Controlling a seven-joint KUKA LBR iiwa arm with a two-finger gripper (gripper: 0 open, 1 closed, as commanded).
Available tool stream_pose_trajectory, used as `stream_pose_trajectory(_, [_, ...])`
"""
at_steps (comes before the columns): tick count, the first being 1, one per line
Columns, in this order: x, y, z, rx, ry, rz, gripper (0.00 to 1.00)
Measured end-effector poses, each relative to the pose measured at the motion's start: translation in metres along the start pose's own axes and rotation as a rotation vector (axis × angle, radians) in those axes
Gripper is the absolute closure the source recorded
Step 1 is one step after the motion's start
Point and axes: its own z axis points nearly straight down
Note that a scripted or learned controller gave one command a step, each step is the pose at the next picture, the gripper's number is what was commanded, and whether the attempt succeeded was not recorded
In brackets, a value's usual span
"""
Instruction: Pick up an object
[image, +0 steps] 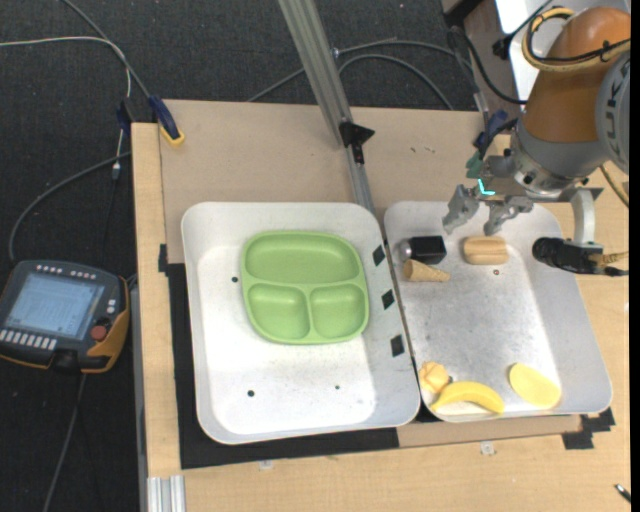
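End effector hangs open and empty over right bin, above wooden block.

I see a teach pendant on dark floor, left of my bench; blue clamp at its corner.

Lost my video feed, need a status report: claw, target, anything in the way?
Claw open above right bin, holding nothing. Wooden block just beneath. Black box beside it, apart.
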Motion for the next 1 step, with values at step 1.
stream_pose_trajectory(1, [0.0, 0.0009, -0.0018, -0.004, 0.0, -0.001, 0.0])
